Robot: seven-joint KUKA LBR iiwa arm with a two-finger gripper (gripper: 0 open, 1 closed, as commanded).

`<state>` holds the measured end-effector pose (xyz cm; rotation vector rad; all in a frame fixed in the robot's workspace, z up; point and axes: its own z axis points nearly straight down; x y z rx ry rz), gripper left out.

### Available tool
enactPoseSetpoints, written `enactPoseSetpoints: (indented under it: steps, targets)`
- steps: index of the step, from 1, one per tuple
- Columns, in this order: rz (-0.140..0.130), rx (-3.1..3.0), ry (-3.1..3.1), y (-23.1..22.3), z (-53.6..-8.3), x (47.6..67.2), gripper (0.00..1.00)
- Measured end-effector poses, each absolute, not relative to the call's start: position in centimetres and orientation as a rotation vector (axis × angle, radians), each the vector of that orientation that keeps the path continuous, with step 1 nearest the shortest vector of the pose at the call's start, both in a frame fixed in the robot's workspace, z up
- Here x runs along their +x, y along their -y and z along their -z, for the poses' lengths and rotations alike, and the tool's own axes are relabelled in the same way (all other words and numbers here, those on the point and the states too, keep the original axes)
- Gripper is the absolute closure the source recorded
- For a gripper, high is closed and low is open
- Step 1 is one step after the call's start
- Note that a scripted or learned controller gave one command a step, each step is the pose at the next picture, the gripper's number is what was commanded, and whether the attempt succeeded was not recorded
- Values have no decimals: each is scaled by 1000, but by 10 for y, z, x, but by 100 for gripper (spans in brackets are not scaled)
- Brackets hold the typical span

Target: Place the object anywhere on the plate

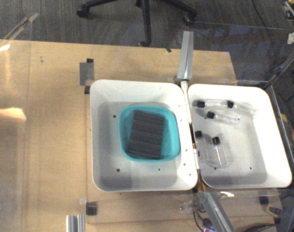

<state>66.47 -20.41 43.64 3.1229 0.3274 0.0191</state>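
A teal square plate (172, 129) lies in the middle of the left white bin (102, 149). A dark grey ridged block (146, 134) rests flat on the plate and covers most of its middle. In the right white bin (269, 149) lie several clear plastic vials with black caps. Two of them (218, 104) are near the bin's back left, a third (224, 116) is just below them, and two more (215, 152) are toward the middle left.
A metal post (185, 57) stands behind the seam between the bins. An office chair base (146, 8) sits on the carpet beyond the bench. Bare wooden bench top (40, 153) stretches to the left of the bins.
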Motion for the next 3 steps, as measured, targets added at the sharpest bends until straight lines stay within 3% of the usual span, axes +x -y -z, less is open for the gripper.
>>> enactPoseSetpoints:
  steps: [3]
  targets:
    - [-13, 3124, -327, 204, -435, 661, 0]
